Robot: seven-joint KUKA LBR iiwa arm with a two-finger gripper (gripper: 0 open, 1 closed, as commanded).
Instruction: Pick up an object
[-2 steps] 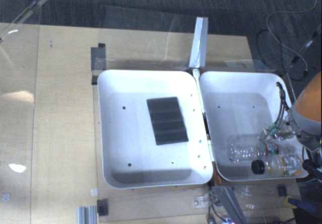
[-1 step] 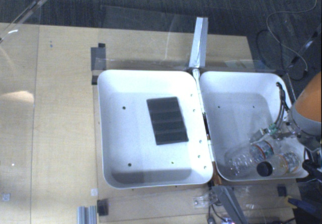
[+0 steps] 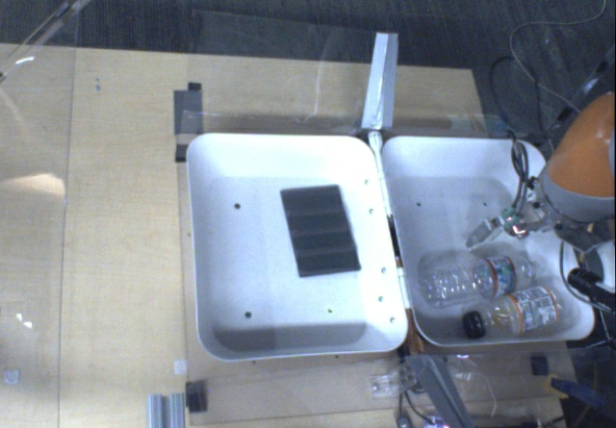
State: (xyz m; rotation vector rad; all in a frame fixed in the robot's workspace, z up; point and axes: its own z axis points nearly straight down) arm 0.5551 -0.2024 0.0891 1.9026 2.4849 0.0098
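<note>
Nearby, two bottles (image 3: 476, 279) below hand (image 3: 496, 227), dark pad (image 3: 320, 230) in left bin (image 3: 207, 224)

Grey arm (image 3: 582, 176) from the right, orange band, wrist angled leftward

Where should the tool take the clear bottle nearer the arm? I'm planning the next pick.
Grip the clear plastic bottle across the middle of its body, coming from above. It lies on its side in the right bin, long axis roughly left-right, with the second bottle just beyond it, so close across the width.
</note>
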